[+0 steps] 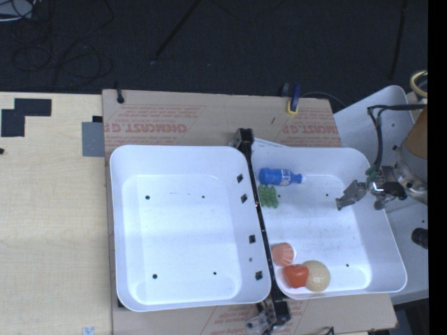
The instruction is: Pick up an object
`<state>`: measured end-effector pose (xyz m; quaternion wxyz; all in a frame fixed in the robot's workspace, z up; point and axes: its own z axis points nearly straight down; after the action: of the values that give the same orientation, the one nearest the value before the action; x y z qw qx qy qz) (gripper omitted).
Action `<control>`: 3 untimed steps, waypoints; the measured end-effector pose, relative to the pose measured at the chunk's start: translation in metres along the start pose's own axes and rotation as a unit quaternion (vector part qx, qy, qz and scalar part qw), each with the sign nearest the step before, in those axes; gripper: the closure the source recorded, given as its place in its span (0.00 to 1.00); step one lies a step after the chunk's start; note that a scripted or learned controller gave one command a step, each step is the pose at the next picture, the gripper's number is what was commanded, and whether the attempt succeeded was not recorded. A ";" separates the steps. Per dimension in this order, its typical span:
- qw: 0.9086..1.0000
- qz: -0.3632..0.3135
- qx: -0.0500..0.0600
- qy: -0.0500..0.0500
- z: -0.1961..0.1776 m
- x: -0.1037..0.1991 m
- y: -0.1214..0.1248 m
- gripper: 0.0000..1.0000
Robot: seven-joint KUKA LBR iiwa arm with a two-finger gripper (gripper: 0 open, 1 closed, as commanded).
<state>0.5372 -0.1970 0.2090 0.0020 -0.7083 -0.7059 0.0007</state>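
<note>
Inside right bin (380, 257): blue bottle (279, 177), green toy (268, 197) near divider; pink (282, 253), red (296, 276), cream (316, 275) balls clustered at front. End effector (360, 194) spread wide, holding nothing, above bin's right part. Left bin (126, 187) alongside.

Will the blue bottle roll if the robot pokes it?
Probably. The bottle lies on its side in the right bin, and looks round, so a nudge could roll it. It seems small and likely light. Its smooth surface may be slippery.
</note>
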 end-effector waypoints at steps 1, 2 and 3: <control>1.000 0.000 0.000 0.000 -0.007 -0.001 0.002 1.00; 1.000 -0.002 -0.001 -0.001 -0.001 -0.016 0.017 1.00; 1.000 -0.003 -0.001 -0.001 0.005 -0.016 0.021 1.00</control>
<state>0.5583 -0.2133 0.2043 0.0006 -0.7064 -0.7079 0.0007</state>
